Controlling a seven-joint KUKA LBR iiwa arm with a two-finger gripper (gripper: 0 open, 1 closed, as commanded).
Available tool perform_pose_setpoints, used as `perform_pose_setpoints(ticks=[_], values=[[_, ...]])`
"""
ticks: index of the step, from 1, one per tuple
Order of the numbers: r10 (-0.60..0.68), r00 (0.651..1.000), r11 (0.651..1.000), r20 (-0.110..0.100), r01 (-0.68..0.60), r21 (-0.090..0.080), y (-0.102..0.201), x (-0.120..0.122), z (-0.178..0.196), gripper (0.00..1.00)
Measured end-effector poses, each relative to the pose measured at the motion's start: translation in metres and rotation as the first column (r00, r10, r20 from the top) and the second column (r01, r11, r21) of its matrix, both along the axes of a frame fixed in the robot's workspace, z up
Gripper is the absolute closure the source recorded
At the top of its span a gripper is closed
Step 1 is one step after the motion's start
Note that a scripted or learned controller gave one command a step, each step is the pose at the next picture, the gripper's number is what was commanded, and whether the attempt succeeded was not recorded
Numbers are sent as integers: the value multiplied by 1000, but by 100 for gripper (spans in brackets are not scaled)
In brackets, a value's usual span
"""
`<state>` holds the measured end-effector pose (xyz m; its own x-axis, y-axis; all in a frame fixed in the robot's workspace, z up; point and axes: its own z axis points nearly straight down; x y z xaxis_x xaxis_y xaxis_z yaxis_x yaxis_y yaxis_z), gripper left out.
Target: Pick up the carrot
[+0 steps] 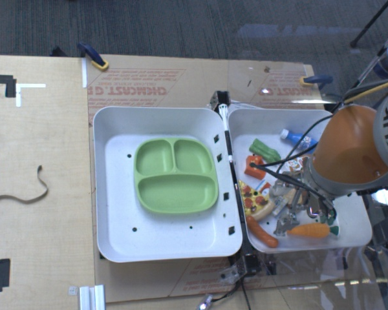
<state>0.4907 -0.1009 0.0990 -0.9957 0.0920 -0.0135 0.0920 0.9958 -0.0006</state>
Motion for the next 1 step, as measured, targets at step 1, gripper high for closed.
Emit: perform_pose_setpoints(ticks=[1], values=[[4,1000,1000,12,-4,-3,0,4,10,100]])
